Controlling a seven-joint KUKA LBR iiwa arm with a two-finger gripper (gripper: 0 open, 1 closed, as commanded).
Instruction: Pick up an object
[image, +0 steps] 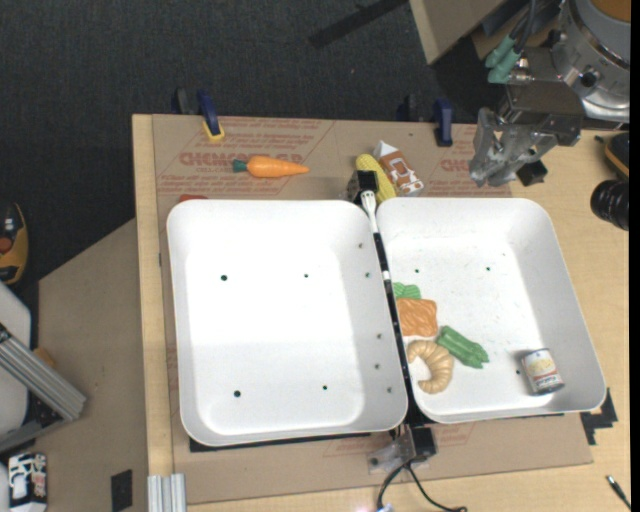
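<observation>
So nothing's been picked up yet as far as I can see. The gripper (497, 160) is parked up past the far edge of the right bin (560, 255), over the bench rather than over anything grabbable, and there's nothing between its fingers. Whether the jaws are open or closed I honestly can't tell, the angle's bad and it's all grey metal up there. So the whole job is still ahead: get over the bin, come down, close on something, lift.

All the candidates sit in the right bin, bunched toward its near-left part. Hard against the left wall there's an orange block (418, 317) with a green piece (405, 291) just beyond it, then a croissant (432, 364) nearer the front, touching a green pod thing (462, 346). A small can (541, 370) sits on its own toward the bin's near-right corner, well apart from the rest, so I'd guess that's the easiest grab.

The left bin (190, 300) has no objects in it.
</observation>
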